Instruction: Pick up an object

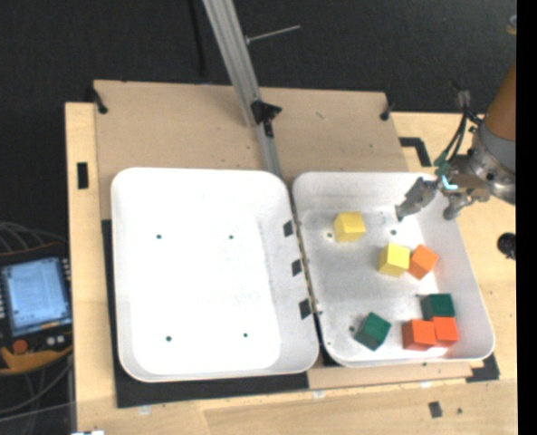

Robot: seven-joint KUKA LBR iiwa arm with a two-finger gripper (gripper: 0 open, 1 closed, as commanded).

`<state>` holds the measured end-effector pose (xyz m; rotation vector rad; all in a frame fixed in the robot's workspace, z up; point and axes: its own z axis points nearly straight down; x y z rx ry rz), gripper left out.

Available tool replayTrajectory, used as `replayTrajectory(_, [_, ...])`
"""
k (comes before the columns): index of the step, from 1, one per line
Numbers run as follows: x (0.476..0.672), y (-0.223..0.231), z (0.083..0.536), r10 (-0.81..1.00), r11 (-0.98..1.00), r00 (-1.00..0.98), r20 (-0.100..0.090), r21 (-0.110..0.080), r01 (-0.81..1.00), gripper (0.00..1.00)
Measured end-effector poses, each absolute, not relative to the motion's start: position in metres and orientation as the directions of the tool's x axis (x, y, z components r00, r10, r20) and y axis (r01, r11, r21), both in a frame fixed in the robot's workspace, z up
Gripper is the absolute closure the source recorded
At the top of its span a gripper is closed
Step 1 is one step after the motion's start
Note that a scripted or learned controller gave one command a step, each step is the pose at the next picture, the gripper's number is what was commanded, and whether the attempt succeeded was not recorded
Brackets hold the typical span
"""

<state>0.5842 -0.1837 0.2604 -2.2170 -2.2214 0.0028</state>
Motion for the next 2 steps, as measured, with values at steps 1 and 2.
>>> replayTrajectory(1, [0.585,-0.184,0.263,1.000,0.003,-0.003,0.000,0.001,1.000,0.00])
replayTrajectory(2, [0.585,-0.193,0.204,1.000,-0.001,0.001,-0.002,-0.004,1.000,0.00])
